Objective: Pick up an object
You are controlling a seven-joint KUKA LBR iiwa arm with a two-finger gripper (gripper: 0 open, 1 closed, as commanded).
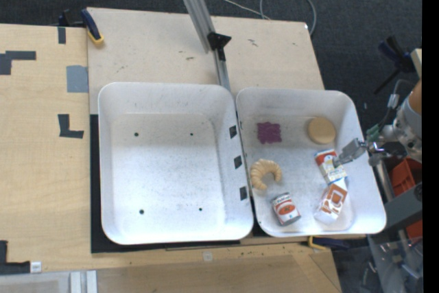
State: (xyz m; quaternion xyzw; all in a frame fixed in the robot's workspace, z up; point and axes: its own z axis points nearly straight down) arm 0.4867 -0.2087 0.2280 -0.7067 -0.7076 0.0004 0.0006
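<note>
**Claw hanging at right bin's edge, carton just to its left**

Claw (358,149) is sitting over the right rim of the right bin (295,98), tip pointing left. Can't tell its state; too small. Nearest thing: a red-white carton (330,166), lying just left and below, near touching. A second carton (333,200) is lying further below. Likely move: short reach left and down.

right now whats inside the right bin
The right bin holds a purple block, a round tan biscuit, a croissant, a small can and two red-and-white packets. Whatever lies under the packets is covered.
</note>
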